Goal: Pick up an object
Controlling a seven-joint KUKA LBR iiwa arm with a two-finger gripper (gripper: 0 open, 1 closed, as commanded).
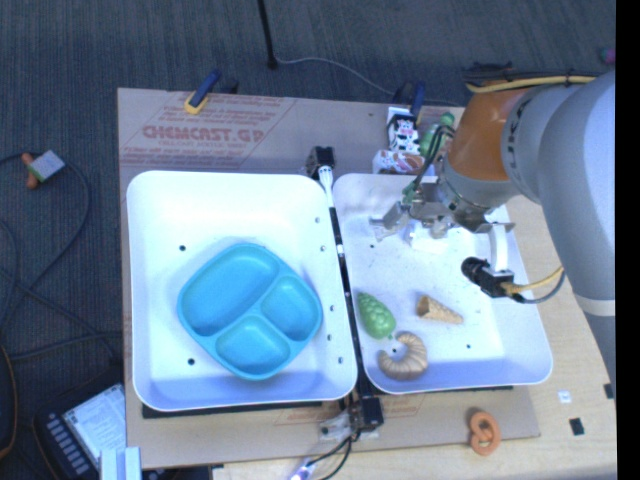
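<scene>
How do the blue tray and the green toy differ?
The blue tray lies in the left bin; the green toy lies in the right bin. The tray is far larger than the toy. The tray has three compartments; the toy is a solid textured lump. Both lie flat, away from the gripper.

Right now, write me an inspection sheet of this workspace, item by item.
Surface: brown board bearing the left bin and right bin.
Job's things: green piece, cone-shaped piece and curled tan piece lie apart in the right bin.
Clutter: blue divided tray in the left bin; orange ring on the board.
Grippers: gripper low over the right bin's far end, holding nothing seen.
Cables: black cable on the floor.
Surroundings: grey carpet.
</scene>
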